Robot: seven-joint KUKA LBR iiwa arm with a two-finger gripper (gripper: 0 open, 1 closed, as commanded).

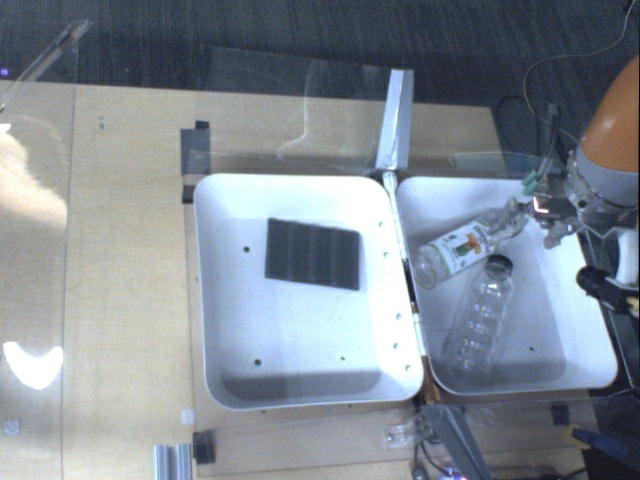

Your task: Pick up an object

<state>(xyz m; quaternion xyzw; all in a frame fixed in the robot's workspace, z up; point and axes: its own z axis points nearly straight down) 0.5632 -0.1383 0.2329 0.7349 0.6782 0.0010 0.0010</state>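
Jaws cannot be judged wide or narrow as the gripper (530, 208) hangs over the right bin's (590, 363) far edge beside the labelled bottle (455, 251), likely lining up a pick, clear bottle (480, 318) lying nearer.

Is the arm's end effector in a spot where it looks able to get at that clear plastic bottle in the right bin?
Probably yes. The end effector hangs over the right bin, and the clear bottle lies uncovered nearby. The labelled bottle lies close beside it and might crowd a grasp.
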